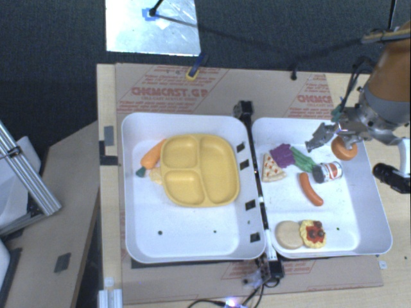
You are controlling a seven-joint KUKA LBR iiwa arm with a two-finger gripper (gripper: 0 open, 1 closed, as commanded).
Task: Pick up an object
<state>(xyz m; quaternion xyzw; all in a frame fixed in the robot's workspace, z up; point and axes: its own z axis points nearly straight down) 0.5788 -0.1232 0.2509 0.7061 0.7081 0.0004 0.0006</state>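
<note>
Over on the left white bin, a yellow plastic divided plate sits beside an orange toy carrot. Right bin has the toy food: pizza slice, red sausage. Grey tool hangs open above, gripping nothing.

A yellow plastic divided plate and an orange toy carrot with green top lie in a plain white shallow bin. Below the grey metal fingers: purple toy grapes, red toy sausage.
</note>
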